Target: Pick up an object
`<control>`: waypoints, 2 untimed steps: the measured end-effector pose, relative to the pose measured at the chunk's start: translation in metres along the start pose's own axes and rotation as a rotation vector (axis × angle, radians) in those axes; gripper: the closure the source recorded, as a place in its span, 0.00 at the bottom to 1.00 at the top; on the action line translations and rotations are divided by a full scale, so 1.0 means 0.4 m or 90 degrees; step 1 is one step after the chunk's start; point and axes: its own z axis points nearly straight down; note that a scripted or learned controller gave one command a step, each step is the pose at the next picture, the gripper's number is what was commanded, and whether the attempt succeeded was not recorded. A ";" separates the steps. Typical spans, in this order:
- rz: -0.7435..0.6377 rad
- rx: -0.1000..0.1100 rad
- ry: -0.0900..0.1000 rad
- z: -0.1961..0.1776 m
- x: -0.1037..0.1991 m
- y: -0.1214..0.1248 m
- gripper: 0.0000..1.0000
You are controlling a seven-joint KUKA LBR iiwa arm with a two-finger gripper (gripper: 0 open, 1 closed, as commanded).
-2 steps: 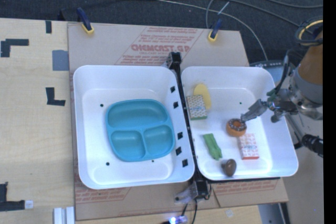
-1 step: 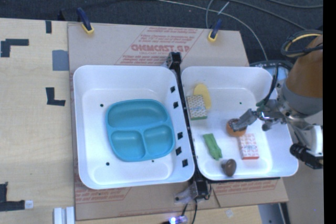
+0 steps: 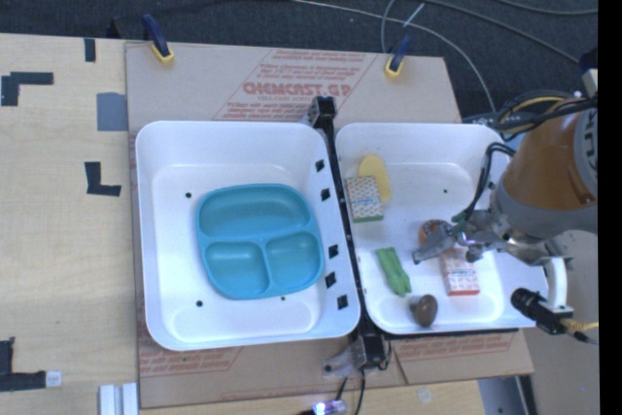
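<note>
Orange-brown object (image 3: 431, 231) lies in the right bin (image 3: 418, 143), up and to the view's left of the red-and-white packet (image 3: 461, 279).

We see the gripper (image 3: 445, 244) just above that packet's upper edge, right beside the orange-brown object; we cannot tell whether the claw is wide, narrow or closed on anything. Toward the view's left of the packet lies a green piece (image 3: 394, 270), and a dark brown lump (image 3: 423, 310) sits below and left of it, near the bin's front wall. Farther up and left of the packet we find a checkered box (image 3: 364, 197) touching a yellow item (image 3: 375, 174). Well to the packet's left, a blue divided tray (image 3: 260, 240) rests in the left bin (image 3: 155, 209).
</note>
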 end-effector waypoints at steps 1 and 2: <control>0.002 -0.010 -0.008 0.100 -0.009 0.005 0.00; 0.001 -0.014 -0.007 0.065 -0.008 0.011 1.00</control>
